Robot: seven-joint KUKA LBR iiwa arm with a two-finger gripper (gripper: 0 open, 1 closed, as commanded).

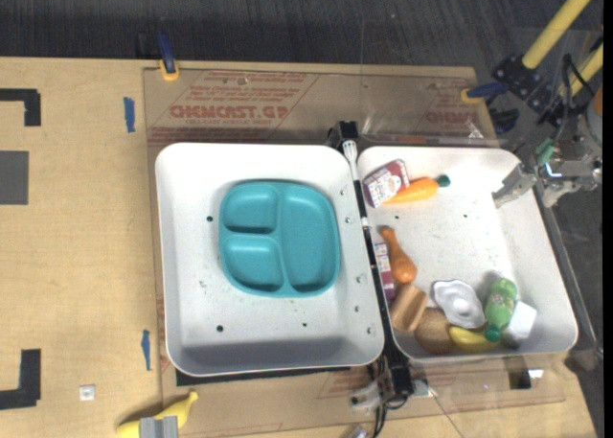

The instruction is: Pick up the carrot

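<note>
Two white bins sit side by side, and the carrot [418, 191] lies in the right bin [479, 235] near its far-left corner — orange body, green tip pointing right, touching a small maroon packet [386, 182] on its left. Well to the carrot's right, the gripper [522, 182] hangs at the bin's far-right rim; whether it is open or closed cannot be told. Nearer than the carrot lie a drumstick [398, 256] and a green bottle [500, 300]. Left of the carrot, the left bin [192, 264] holds a teal divided plate [280, 237].
</note>
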